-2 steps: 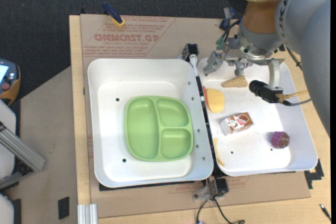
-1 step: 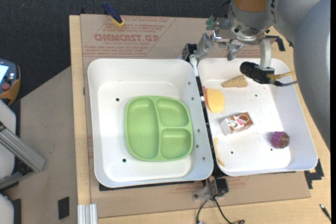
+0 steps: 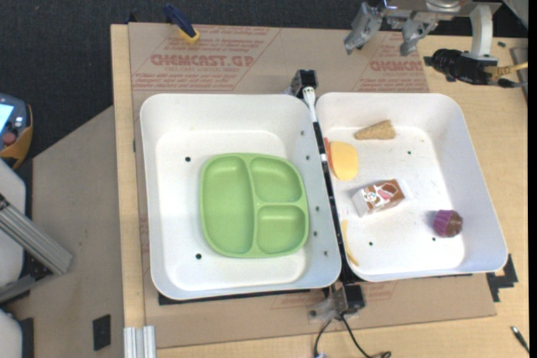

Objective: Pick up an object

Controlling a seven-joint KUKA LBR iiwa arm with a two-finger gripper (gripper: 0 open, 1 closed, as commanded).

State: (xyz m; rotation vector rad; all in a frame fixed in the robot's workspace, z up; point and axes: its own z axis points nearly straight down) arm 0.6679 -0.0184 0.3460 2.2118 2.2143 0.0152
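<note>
Pincer [image 3: 383, 31] open, empty, above bench, bread wedge [image 3: 374, 131] well below in right bin [image 3: 478, 180]

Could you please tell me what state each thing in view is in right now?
Gripper: open, raised beyond the bins, holding nothing.
Green tray: flat in the left bin, compartments bare.
Bread wedge: lying loose in the right bin.
Orange piece: resting against the right bin's left wall.
Packet: lying flat, tilted.
Purple piece: loose, untouched.
</note>
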